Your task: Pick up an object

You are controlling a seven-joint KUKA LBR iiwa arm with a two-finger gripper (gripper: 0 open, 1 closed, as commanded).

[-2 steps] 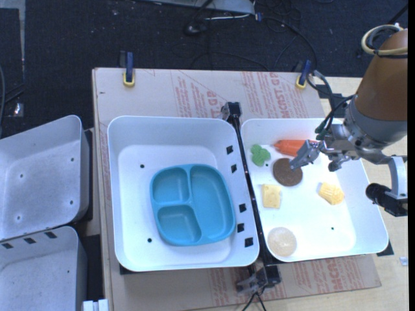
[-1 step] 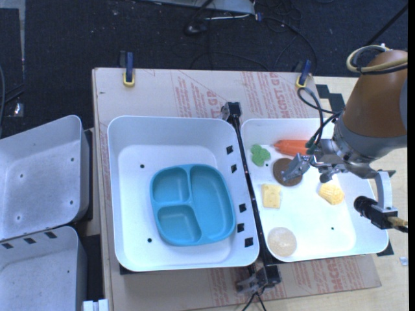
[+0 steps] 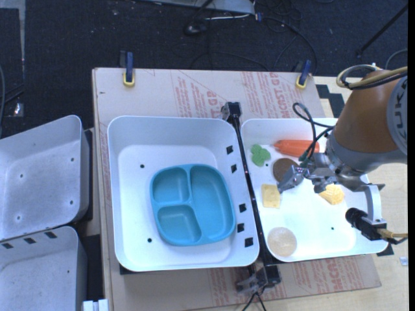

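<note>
My gripper (image 3: 305,181) hangs over the middle of the right bin (image 3: 324,245). It is open, and between its two fingers I see only the white bin floor. A brown round piece (image 3: 283,168) lies just left of the left finger (image 3: 289,179). A yellow chunk (image 3: 334,195) lies by the right finger. A flat yellow slice (image 3: 271,196) sits lower left of the gripper. An orange carrot (image 3: 292,147) and a green piece (image 3: 260,154) lie at the back of the bin. A pale round object (image 3: 282,241) rests near the front rim.
The left bin (image 3: 130,173) holds a blue divided plate (image 3: 192,203). A black divider (image 3: 245,180) runs between the two bins. The arm's grey and orange body (image 3: 369,122) covers the right bin's back right corner. White trays (image 3: 39,173) lie off the bench at left.
</note>
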